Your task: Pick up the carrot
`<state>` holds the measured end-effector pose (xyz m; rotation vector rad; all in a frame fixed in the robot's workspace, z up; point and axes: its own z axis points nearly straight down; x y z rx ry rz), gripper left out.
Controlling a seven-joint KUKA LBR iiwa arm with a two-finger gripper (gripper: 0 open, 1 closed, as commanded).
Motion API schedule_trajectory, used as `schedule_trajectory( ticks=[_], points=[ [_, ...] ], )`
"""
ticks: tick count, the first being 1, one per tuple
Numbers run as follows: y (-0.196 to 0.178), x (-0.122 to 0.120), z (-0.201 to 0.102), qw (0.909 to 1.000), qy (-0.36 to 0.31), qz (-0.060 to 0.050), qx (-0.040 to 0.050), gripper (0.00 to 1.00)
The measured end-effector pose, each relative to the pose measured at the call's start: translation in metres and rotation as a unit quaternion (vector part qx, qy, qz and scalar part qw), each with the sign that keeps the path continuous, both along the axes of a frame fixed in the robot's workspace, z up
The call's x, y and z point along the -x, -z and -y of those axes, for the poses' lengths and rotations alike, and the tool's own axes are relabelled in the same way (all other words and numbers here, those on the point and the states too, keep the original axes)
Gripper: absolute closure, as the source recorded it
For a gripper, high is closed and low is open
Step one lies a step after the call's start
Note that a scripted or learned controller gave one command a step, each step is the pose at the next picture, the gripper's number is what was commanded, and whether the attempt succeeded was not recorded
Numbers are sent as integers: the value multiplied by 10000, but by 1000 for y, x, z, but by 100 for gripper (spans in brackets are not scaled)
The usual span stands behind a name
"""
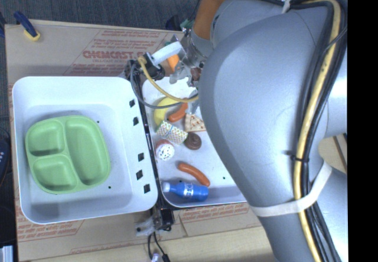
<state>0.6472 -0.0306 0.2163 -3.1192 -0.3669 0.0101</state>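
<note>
Item: carrot (172,63), small orange piece, smooth, tapered; seen at the far end of the right bin (227,187), right at the gripper (177,69). Whether it sits between the fingers or just beside them cannot be told, nor whether the gripper is parted or closed; the grey arm (266,101) covers much of that bin

Risks, as judged:
- A smooth, rounded carrot may roll or squirt out of a two-finger pinch, the more so if caught near its narrow tip
- Two orange-red sausage-like pieces (194,173) and (177,115) lie in the same bin; either could be mistaken for the target
- Yellow cable (155,85) loops by the gripper and may snag or nudge items
- Items are crowded, so a descent could knock neighbours

Other contents, right bin: yellow banana-like piece (160,114), glossy; patterned cupcake-like toy (172,132); spotted white ball (165,151); brown round piece (192,141); pale wedge (194,123); blue bottle (186,191), lying on its side, plastic

Left bin (23,196): white, shallow, holding a green three-part tray (67,153), matte plastic, rounded corners

Surface (71,39): brown printed cardboard
</note>
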Motion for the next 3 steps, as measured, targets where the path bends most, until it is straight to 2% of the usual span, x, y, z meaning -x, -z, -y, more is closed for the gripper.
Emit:
schedule_trajectory(
  ticks=[1, 2, 3],
  points=[
    [26, 48, -16, 9999, 140, -5, -5, 0],
    [25, 111, -57, 10000, -86, -5, -13, 0],
    [25, 172, -28, 9924, -1228, -2, -25, 0]
  ],
)
